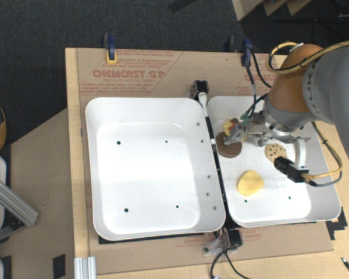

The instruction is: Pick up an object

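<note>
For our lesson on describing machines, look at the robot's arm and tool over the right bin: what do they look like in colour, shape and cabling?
The arm is a thick, rounded grey tube with an orange band above the wrist. Yellow and black cables loop around it. The tool is a small cluster of grey metal parts.

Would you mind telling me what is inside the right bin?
The right bin holds a yellow lump, a brown disc and a speckled cookie-like piece. The arm covers its upper part.
</note>
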